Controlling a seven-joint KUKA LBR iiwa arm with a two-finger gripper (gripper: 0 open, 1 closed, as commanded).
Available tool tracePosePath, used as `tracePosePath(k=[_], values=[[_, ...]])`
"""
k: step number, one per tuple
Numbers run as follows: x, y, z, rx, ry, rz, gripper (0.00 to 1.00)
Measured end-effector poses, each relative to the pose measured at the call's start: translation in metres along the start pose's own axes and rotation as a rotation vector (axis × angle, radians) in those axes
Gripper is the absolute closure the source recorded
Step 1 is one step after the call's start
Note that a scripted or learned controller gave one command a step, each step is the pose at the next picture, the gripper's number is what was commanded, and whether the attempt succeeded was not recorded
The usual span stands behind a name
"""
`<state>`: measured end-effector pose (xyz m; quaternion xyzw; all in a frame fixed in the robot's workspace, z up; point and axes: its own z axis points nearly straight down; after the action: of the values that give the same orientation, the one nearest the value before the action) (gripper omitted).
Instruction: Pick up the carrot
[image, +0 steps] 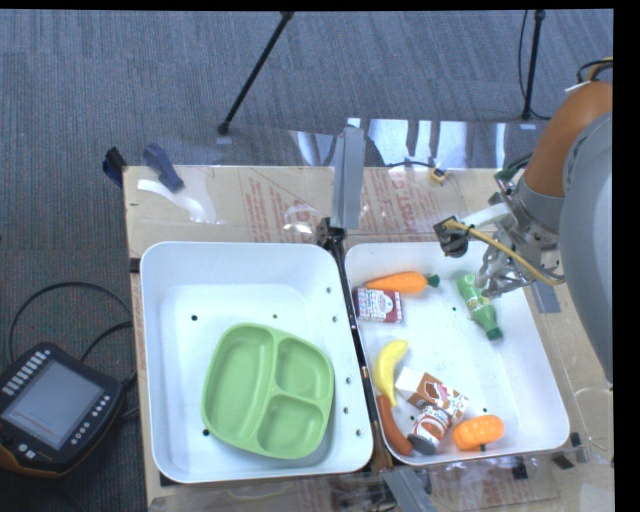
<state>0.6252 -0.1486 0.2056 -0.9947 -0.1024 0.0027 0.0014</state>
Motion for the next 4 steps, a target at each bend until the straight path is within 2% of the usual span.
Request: tracePosePath(k=[4], values=[[0.001,-0.006,-0.033,0.010,-0.017,-0.027,1.00]])
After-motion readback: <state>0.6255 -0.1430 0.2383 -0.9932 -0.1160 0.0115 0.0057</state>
